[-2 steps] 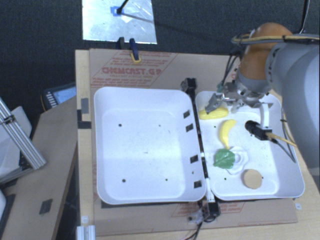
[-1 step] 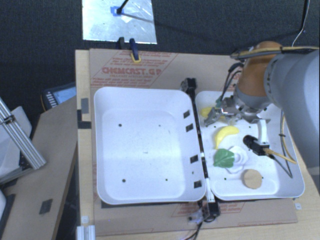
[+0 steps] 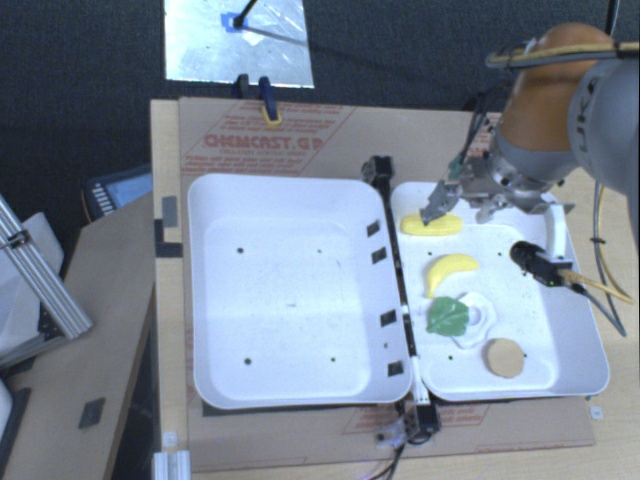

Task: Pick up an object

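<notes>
The gripper is reaching down at the far left of the right bin, touching a flat yellow piece, presumably to grasp it, though I cannot tell its opening.

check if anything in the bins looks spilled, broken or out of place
Nothing stands out. The right bin holds a yellow flat piece, a yellow banana shape, a green piece, a white ring and a tan disc, all lying inside it. The claw is at the flat piece.
</notes>
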Controlling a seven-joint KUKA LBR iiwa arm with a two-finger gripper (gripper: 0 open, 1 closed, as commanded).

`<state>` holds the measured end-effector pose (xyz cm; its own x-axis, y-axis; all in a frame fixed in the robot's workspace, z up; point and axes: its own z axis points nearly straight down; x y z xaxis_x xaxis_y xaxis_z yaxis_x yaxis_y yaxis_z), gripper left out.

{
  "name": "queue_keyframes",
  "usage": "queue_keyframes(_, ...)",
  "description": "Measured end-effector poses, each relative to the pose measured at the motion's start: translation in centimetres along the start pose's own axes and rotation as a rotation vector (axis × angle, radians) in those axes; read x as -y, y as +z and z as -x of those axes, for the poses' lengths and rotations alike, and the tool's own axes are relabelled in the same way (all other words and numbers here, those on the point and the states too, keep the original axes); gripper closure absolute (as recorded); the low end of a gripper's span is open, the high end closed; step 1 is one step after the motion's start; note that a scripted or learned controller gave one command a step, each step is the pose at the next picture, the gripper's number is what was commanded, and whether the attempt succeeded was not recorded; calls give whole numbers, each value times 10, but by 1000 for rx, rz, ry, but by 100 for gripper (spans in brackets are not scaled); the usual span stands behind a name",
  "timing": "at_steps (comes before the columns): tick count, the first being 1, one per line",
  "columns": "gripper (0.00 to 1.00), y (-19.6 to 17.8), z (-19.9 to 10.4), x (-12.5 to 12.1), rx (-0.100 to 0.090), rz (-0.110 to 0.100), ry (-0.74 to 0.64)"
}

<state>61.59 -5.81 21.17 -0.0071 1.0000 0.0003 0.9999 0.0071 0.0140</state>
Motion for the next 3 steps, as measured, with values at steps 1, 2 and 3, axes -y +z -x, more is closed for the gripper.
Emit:
queue_keyframes(1, 0, -231, 12, -22, 4, 8, 2)
queue_keyframes(2, 0, -330, -63, -59, -1, 3, -5)
queue_keyframes(3, 100, -335, -58, -58, 1, -7, -2)
